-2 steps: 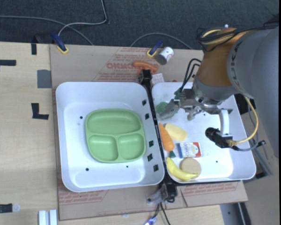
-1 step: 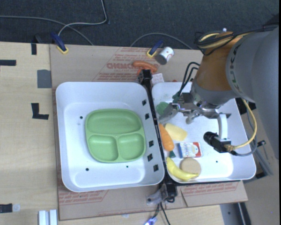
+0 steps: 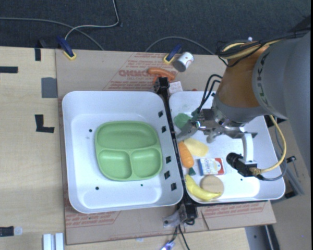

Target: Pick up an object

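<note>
The grey arm (image 3: 266,82) reaches over the right bin (image 3: 268,191); its gripper (image 3: 198,126), grip state impossible to tell, hovers just above a pale yellow object (image 3: 196,148), beside the carrot (image 3: 186,155) and banana (image 3: 201,191).

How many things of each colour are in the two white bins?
Green: 2, the plate and a small green thing
Yellow: 2, the banana and a lemon-like thing
Orange: 1, the carrot
Tan: 1, a round cookie
Red, white and blue: 1, a little packet
Total: 7
</note>
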`<state>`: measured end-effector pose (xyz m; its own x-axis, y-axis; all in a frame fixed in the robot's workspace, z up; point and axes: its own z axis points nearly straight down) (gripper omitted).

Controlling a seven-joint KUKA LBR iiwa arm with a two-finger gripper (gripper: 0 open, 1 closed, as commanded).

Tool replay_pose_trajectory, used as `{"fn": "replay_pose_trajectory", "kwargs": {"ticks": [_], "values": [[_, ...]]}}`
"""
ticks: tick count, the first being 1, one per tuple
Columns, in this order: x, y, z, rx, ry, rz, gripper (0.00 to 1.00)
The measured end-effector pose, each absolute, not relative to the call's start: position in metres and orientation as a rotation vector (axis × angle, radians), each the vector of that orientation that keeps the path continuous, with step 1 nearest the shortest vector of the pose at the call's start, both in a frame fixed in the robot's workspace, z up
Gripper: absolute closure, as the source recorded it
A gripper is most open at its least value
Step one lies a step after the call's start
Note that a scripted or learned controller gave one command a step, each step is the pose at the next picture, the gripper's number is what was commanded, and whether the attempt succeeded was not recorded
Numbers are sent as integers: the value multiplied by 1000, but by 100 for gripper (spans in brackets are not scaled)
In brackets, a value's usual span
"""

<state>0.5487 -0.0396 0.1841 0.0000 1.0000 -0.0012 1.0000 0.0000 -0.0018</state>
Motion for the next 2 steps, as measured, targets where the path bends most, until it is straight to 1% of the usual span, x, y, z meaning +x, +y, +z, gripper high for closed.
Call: {"fn": "replay_pose_trajectory", "kwargs": {"ticks": [1,2], "values": [[530,-31,184,-2221,-2221,3,0],[543,-56,144,-2216,-2229,-27,0]]}}
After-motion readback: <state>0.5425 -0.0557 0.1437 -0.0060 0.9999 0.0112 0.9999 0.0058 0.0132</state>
